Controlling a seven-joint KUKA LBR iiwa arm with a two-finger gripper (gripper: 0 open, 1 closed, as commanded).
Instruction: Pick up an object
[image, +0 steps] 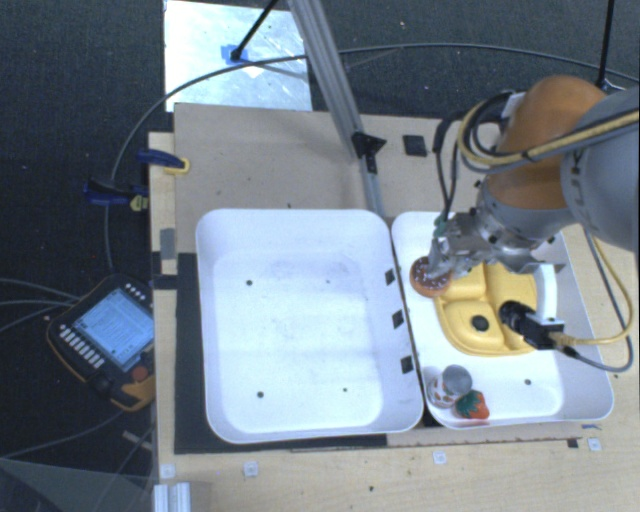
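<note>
- We see the pincer (437, 262) low over the right bin (585, 395), near its left wall, at a brown round object (428, 279).
- We cannot tell its state.
- A yellow object (478, 310) lies just beside it.
- Small grey and orange-green pieces (462, 392) sit in the bin's near-left corner.

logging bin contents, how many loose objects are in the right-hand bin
4 visible: a yellow object mid-bin, a brown ring-shaped piece at its left edge, a grey piece and an orange-green piece near the front-left corner. The arm may hide more.
</note>
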